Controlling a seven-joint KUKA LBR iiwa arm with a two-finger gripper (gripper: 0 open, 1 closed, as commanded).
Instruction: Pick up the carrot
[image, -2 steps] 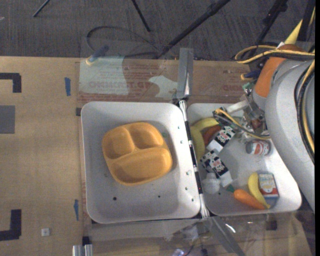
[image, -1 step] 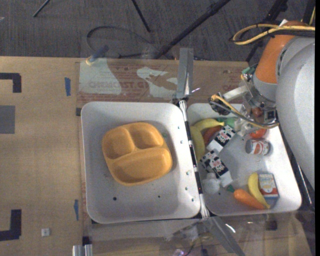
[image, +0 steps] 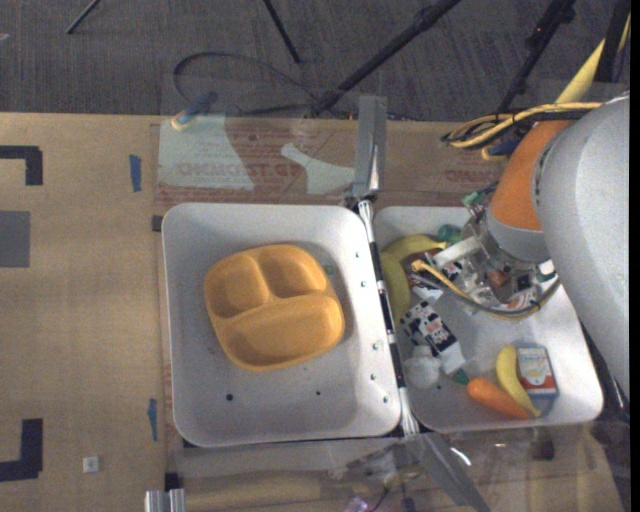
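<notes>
Small orange tapered carrot (image: 496, 398) lying at the lower right of the frame, inside the right shallow white bin (image: 580, 395), just beside a small yellow banana (image: 514, 374). Gripper (image: 447, 265) hanging above, upper right; pincer state impossible to tell.

Soft, even light; slight blur

Grey arm (image: 590, 210), orange band, yellow wrist cables.

Counting what is sitting in view
Two bins (image: 190, 330), one plate (image: 273, 305), two bananas (image: 395, 275), one carrot (image: 497, 397), one carton (image: 536, 367), one bottle (image: 433, 333).
</notes>
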